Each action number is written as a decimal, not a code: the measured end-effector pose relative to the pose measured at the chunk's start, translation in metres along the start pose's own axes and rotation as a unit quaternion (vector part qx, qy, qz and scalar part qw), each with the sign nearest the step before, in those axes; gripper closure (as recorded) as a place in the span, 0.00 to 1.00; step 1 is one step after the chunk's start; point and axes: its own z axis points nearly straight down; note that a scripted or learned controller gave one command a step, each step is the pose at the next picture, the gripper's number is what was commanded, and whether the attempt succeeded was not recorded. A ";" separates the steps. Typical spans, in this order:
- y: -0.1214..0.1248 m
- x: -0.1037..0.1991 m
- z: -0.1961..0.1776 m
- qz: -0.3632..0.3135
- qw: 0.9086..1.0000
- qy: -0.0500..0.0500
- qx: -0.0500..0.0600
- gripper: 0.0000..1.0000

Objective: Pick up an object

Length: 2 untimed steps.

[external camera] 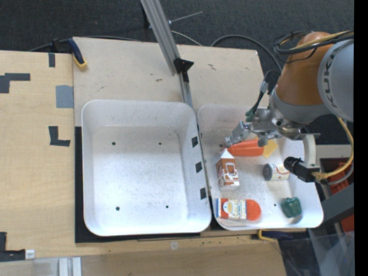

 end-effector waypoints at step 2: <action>-0.009 -0.001 0.107 0.000 1.000 0.000 0.001 0.00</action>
